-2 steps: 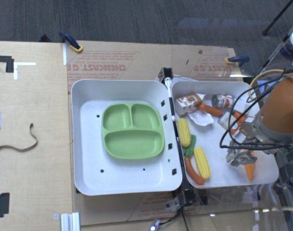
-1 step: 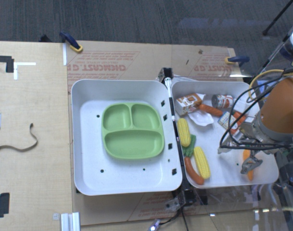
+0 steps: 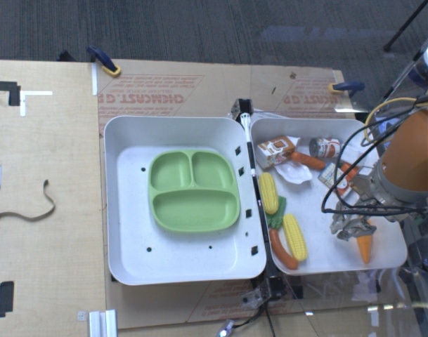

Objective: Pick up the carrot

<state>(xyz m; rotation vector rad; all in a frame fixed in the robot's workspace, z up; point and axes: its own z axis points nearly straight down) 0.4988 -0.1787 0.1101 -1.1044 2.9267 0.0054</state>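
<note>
A smooth orange carrot [image 3: 365, 247], tapering to a point, is seen in the right bin [image 3: 319, 258] near its front right corner, just beneath the metallic gripper [image 3: 351, 227]. Whether it is pinched cannot be told; the jaws are blurred. A glossy green divided plate [image 3: 194, 191] is seen in the left bin [image 3: 122, 202].

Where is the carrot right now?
The carrot lies in the right-hand bin, near its lower right corner, pointing downward just beneath the robot's pincer. The two corn cobs lie further left in the same bin.
</note>
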